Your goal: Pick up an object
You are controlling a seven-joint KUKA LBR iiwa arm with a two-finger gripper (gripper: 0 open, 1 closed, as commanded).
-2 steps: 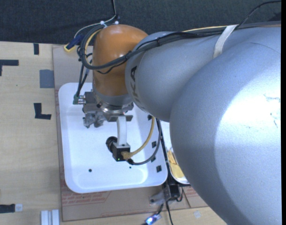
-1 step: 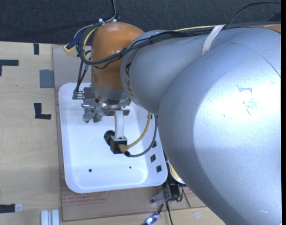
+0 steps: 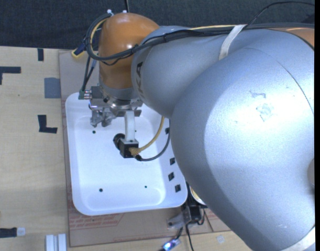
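Note:
My gripper [image 3: 101, 120] hangs over the far left part of the left white bin [image 3: 81, 192], just above its floor, below the orange wrist band [image 3: 118, 41]. The view is too coarse to tell how the gripper stands. Nothing can be made out between or under its tips. The bin floor [image 3: 123, 177] shows three tiny dark dots. The large grey arm [image 3: 238, 119] covers the whole right side of the view and hides the second bin.
Black tape marks [image 3: 44, 124] lie on the wooden bench left of the bin. Small black squares [image 3: 174, 175] run along the bin's right rim. A cable plug [image 3: 183, 216] sits at the bin's near right corner.

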